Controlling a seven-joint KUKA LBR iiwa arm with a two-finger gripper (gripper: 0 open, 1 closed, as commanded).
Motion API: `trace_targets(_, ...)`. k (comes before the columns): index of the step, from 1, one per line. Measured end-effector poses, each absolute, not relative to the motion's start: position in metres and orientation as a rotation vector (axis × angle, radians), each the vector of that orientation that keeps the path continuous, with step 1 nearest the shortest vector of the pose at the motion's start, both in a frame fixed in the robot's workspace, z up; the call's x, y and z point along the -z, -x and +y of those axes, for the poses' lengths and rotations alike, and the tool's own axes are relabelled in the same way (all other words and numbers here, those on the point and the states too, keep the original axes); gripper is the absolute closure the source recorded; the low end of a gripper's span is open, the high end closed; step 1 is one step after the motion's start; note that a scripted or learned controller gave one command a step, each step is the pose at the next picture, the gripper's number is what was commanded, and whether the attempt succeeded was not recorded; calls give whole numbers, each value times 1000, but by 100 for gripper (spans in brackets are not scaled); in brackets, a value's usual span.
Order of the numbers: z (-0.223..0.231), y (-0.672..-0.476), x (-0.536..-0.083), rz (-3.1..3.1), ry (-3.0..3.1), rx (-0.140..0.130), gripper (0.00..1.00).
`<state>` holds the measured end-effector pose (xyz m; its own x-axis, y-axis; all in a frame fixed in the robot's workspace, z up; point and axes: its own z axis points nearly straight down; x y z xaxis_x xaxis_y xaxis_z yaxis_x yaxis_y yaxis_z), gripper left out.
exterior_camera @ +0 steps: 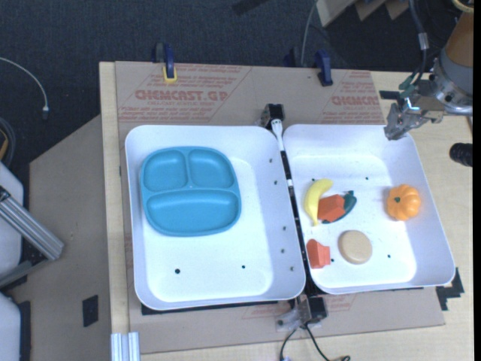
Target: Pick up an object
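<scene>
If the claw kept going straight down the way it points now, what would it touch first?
Probably the right bin's bare floor or rim at its far right corner. The claw hangs there, apart from the toy pumpkin. Depth is unclear.

My desk [225, 89] is a pale brown board printed with red lettering, clipped at its far edge by two blue clamps [167, 60]. Directly on it sit two shallow white plastic bins, touching side by side: the left bin [203, 273] and the right bin [391, 156].
</scene>
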<state>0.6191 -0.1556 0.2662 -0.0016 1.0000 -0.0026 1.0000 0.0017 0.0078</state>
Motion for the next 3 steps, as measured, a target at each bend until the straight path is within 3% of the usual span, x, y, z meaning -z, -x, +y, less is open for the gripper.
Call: trace_targets(3, -15, -574, -259, 2230, -2218, 0, 100)
